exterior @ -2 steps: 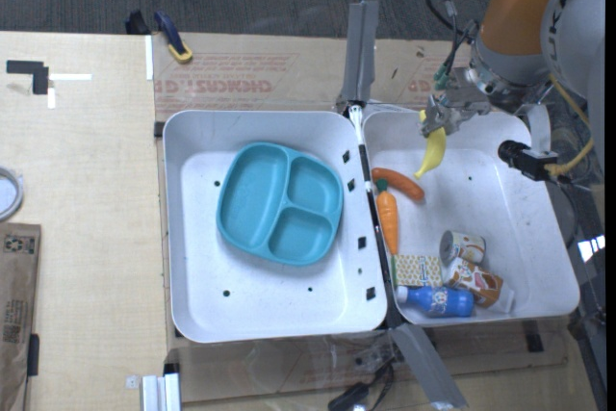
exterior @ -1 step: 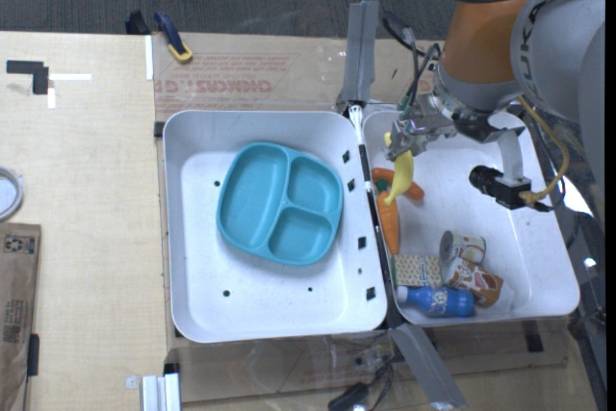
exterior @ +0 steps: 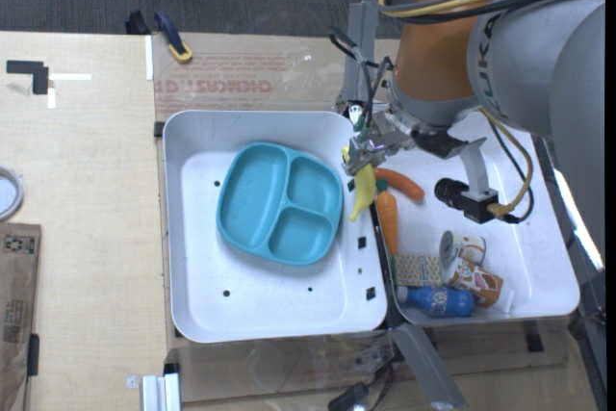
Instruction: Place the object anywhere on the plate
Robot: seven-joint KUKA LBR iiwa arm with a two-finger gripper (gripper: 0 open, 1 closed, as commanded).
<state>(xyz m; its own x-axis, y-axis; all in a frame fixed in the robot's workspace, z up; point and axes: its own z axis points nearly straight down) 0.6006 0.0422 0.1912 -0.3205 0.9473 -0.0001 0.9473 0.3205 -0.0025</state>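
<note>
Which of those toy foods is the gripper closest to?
The yellow banana, hanging right under the gripper at the bins' divide. Both orange carrots lie further right.

Smooth blue plastic plate [exterior: 279, 203] in a glossy white plastic bin [exterior: 192, 303], on a matt pale wood bench [exterior: 77, 168]

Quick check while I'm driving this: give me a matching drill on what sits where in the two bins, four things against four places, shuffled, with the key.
Things:
1. blue divided plate
2. yellow banana
3. blue bottle
4. carrot

Places:
A. lying near the front edge of the right bin
B. hanging at the gripper, over the wall between the bins
C. middle of the left bin
D. lying along the left side of the right bin

Pairs: 1-C, 2-B, 3-A, 4-D.
</note>
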